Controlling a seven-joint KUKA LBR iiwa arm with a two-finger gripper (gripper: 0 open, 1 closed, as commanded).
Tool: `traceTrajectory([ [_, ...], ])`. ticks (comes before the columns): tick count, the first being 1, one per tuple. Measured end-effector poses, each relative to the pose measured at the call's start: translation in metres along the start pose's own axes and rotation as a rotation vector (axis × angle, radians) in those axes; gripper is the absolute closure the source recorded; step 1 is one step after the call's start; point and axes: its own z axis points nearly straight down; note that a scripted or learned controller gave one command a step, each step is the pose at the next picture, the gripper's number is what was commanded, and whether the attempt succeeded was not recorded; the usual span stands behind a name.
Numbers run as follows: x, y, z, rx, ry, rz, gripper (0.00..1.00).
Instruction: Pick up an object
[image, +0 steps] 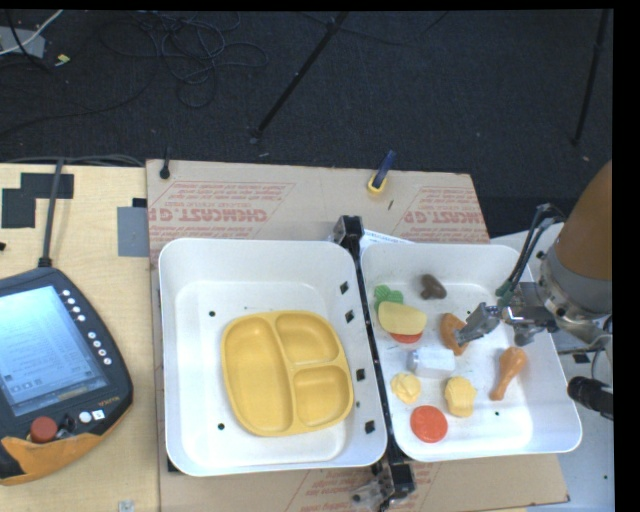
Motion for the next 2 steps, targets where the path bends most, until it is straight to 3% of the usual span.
traceTrajectory([
  [1,-0.023,-0.034,0.102,0.011,0.003,0.002,0.0],
  [2,-0.076,-0.025,0.142,-0.006,0.002,0.001,0.0],
])
